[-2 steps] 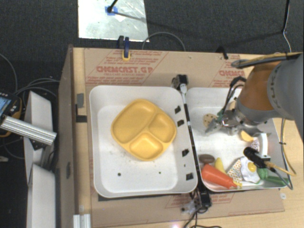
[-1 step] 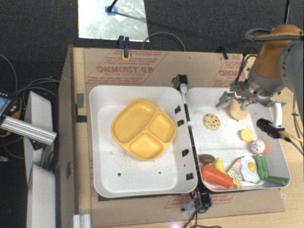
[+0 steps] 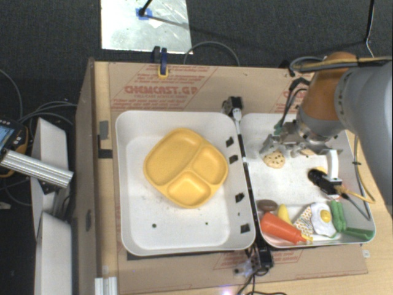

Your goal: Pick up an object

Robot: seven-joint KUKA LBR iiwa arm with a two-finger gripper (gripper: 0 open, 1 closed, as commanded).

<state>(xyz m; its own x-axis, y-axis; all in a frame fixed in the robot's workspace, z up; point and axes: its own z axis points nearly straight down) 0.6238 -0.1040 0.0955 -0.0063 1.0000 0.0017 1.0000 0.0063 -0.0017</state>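
The jaws hang low over the right bin point(image 3: 288, 186), toward its far left corner, at the end of the arm point(image 3: 344, 103). I cannot tell if the jaws are released or clenched; from where I stand the metal parts run together, and I see nothing between them. Just beside them, on the near side, lies a cookie point(image 3: 274, 160), flat on the bin floor and close to the bin's left edge. It seems to me the object being tried for, and it is not yet lifted.

To do this step well, I think the jaws should be centred over the cookie before they go down, and set wide enough to pass on both sides of it. The cookie is thin and flat, so they should reach the floor and close on its rim; otherwise they may close on air. After that, a slow straight lift is safer.

More toys crowd the near edge of the same bin: a carrot point(image 3: 282, 227) at the near left corner, an egg point(image 3: 322, 215) further right, a green pod point(image 3: 341, 217) toward the near right corner. All are well apart from the cookie.

The left bin point(image 3: 141, 226) holds one yellow tray point(image 3: 186, 166) near its middle. Both bins sit on the bench point(image 3: 184, 85).
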